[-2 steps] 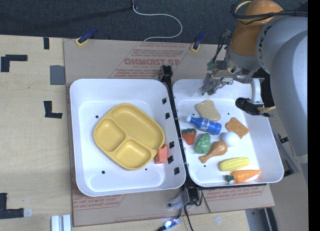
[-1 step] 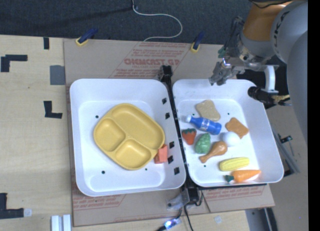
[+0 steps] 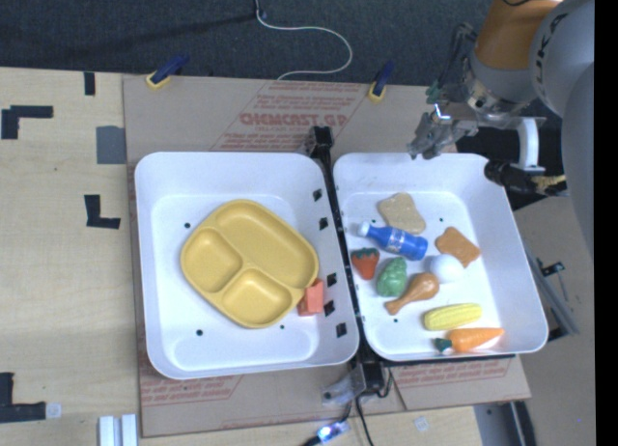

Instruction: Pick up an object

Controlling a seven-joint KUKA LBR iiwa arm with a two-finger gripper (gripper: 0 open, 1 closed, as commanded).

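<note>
Pincer [image 3: 426, 148] above the far rim of the right bin [image 3: 517, 241], hanging from the grey arm with its orange band [image 3: 521, 10]; fingers pointing down and a little apart, nothing between them. Below and toward the camera, inside that bin: tan bread slice [image 3: 401, 210] nearest, blue bottle [image 3: 396, 239] just beyond it, then strawberry [image 3: 365, 263] and green vegetable [image 3: 392, 277] side by side. Further down: drumstick [image 3: 413, 292], white egg [image 3: 447, 266], orange wedge [image 3: 458, 246], corn cob [image 3: 453, 316] and carrot [image 3: 473, 339] by the near wall. Well off to the pincer's left across the divider: left bin [image 3: 159, 241] with yellow divided plate [image 3: 249, 263] and small orange block [image 3: 311, 298] touching its edge. Cardboard-covered table [image 3: 280, 116] under both bins.
</note>
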